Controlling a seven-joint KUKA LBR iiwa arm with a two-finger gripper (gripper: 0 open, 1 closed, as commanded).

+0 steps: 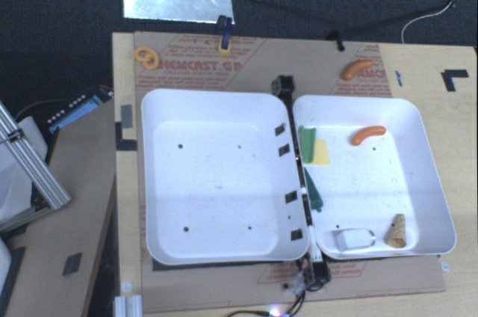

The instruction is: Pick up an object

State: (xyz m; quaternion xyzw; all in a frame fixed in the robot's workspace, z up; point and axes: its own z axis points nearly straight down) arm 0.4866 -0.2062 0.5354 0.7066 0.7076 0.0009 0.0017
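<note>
- From my remote desk: nothing picked yet; sausage (368, 134), cone (397, 231) and what may be a clear lid (353, 238) lie in the right bin (427, 151).
- Gripper state: I cannot tell.

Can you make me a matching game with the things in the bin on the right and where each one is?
Things:
1. sausage
2. yellow square
3. cone
4. white block

Places:
A. near corner of the bin, on the right
B. by the divider, beside a green piece
C. far part of the bin, towards the middle
D. near edge of the bin, just left of the cone

Pairs: 1-C, 2-B, 3-A, 4-D
</note>
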